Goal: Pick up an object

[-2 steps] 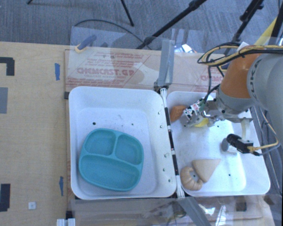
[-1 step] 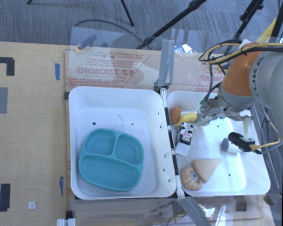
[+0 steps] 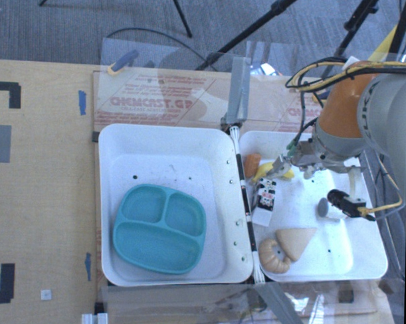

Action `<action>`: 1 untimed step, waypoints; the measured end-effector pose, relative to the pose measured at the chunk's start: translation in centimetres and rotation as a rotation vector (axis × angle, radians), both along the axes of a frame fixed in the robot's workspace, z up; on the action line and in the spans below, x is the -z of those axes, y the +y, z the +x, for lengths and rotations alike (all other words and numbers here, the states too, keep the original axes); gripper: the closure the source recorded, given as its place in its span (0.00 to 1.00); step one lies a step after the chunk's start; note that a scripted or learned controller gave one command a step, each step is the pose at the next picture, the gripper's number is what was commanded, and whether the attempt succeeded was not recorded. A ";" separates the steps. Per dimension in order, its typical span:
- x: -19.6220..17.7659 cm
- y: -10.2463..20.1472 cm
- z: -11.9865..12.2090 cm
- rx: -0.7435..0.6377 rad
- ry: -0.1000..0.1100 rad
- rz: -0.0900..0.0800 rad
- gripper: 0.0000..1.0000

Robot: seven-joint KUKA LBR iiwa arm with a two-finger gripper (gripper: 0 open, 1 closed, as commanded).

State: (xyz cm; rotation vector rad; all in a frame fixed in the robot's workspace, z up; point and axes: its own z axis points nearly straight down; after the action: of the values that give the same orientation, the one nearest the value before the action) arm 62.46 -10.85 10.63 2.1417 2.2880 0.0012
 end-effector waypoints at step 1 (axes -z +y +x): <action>2.0 0.5 4.1 -0.113 0.017 0.005 0.00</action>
State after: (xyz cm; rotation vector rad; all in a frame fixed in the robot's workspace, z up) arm 66.53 -10.34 8.58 2.0197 2.4174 -0.0105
